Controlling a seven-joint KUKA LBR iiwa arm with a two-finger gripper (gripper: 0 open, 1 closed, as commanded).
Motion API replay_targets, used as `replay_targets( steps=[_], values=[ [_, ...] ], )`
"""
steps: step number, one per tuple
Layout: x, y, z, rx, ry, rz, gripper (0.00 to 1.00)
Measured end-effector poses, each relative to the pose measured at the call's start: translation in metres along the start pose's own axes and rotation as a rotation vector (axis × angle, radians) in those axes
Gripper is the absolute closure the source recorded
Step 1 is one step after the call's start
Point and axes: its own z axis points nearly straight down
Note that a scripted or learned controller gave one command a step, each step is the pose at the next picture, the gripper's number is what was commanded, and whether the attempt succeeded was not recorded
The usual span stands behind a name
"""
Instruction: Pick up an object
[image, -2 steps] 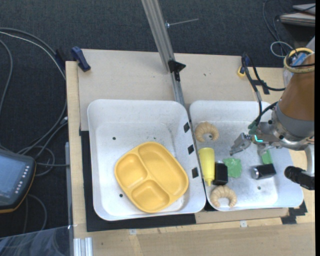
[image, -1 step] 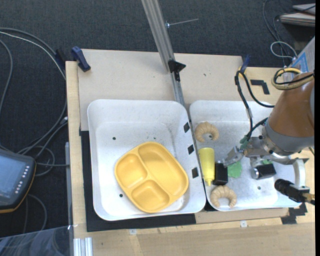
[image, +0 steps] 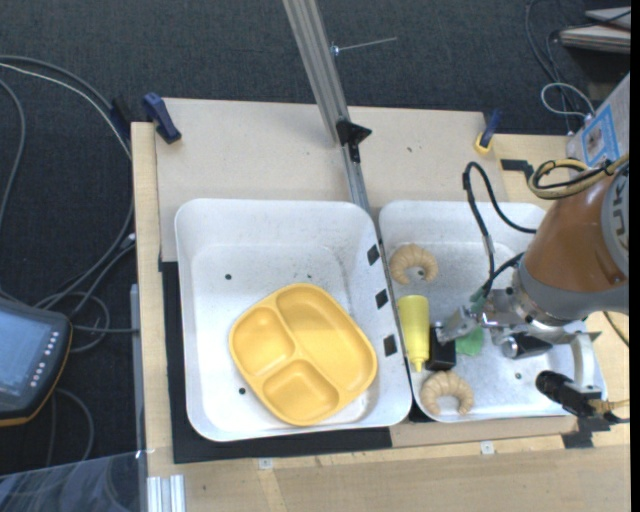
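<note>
— Dark carpet with loose cables surrounds a pale wooden worktop (image: 250, 150); what sits on it?

— Two shallow white bins side by side. Take the yellow bottle (image: 414, 328) as the landmark: it lies lengthwise in the right bin (image: 520, 400), hard against the wall shared with the left bin (image: 200, 250).

— And around the bottle?

— One croissant (image: 413, 264) lies just beyond its far end, another croissant (image: 447, 392) just past its near end. A yellow divided plate (image: 302, 352) rests to its left, across the wall, in the left bin.

— Where is the arm?

— It reaches in from the right, orange band (image: 578, 240) high over the right bin, wrist bent down toward the bottle. The end effector (image: 452, 335) hangs just right of the bottle, with something small and green (image: 469, 339) at its tip.

— Holding it?

— Cannot tell; the tip is too cluttered to read.
</note>
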Motion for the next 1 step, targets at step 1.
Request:
replay_targets(
  steps=[1],
  values=[
    [0.0014, 0.0038, 0.0213, -0.007, 0.006, -0.005, 0.00]
  ],
)
